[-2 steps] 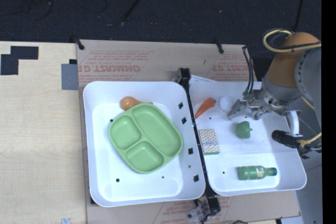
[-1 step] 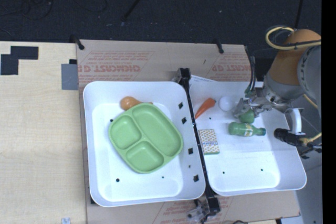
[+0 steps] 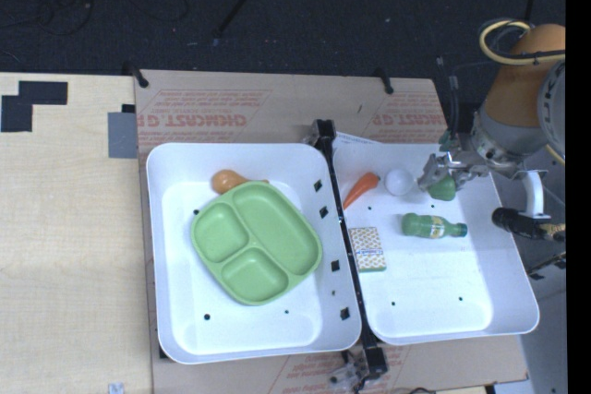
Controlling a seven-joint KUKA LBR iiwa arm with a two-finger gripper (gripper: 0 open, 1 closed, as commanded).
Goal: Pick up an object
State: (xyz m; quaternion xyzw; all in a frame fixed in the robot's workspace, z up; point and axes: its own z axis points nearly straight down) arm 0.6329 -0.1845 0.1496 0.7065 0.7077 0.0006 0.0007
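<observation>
End effector (image 3: 441, 175) over right bin | small rounded green object (image 3: 443, 190) beneath

The arm (image 3: 517, 106) is seen at the right edge of the camera view, reaching in over the far right corner of the right-hand bin. Its orange band is shown uppermost, with the grey wrist section below it, angled down and to the left. The gripper (image 3: 441, 175) is carried low at the end of the wrist, its metal fingers pointed leftward and downward. Whether the fingers are parted or closed cannot be made out.
</observation>
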